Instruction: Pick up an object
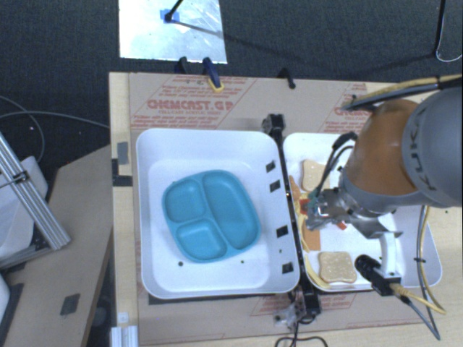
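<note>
Your arm hangs low over the right bin (pixel 432 266) because the pickable pieces lie there: one bread slice (pixel 337 266) near its front edge, another (pixel 312 172) further back. The claw (pixel 316 210) sits between them; you cannot tell its spread. The blue divided tray (pixel 210 214) occupies the left bin (pixel 155 157).

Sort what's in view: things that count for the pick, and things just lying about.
For the pick: gripper, bread slice, second bread piece, right bin.

Lying about: blue divided tray, left bin, foil sheet, yellow clamp.
</note>
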Controlling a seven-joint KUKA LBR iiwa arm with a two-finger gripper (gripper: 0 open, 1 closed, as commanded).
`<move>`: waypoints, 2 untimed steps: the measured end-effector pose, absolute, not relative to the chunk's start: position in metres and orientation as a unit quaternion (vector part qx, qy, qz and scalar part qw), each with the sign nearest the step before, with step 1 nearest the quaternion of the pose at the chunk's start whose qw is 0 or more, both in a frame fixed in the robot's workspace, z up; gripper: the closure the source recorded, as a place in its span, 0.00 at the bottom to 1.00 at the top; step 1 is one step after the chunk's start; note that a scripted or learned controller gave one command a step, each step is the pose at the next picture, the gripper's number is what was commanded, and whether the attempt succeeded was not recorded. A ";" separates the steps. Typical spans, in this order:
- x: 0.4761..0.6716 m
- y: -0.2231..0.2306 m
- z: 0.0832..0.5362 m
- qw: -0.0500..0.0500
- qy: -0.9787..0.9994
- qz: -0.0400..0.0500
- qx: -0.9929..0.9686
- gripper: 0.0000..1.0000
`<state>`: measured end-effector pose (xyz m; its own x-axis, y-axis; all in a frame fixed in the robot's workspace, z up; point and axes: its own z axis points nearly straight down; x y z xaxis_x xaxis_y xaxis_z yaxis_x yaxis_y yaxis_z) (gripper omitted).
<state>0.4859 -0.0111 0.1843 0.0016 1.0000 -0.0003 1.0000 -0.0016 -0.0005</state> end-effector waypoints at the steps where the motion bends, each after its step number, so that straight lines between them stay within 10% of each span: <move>1: 0.541 0.036 0.223 -0.002 -0.710 -0.003 -0.704 1.00; 2: 0.484 0.051 0.201 0.002 -0.708 0.001 -0.706 1.00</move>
